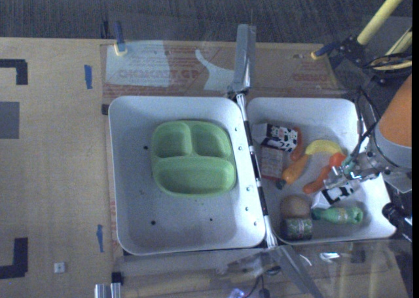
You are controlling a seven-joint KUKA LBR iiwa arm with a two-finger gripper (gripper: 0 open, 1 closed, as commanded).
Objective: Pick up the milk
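The milk (281, 137) is a small carton with a black-and-white cow print. It lies on its side at the upper left of the right bin (308, 108), beside the divider. My gripper (339, 184) hangs low over the right half of that bin, near an orange carrot (321, 177) and just above a green bottle (339, 214). It is well to the right of the milk and below it in the view, and apart from it. Nothing of the milk is near the gripper.
A brownish carton (272, 162) lies right below the milk. A yellow banana (323, 147), a second carrot (296, 167), a kiwi (295, 206) and a green can (298, 228) share the right bin. The left bin (131, 179) holds a green divided plate (193, 158).
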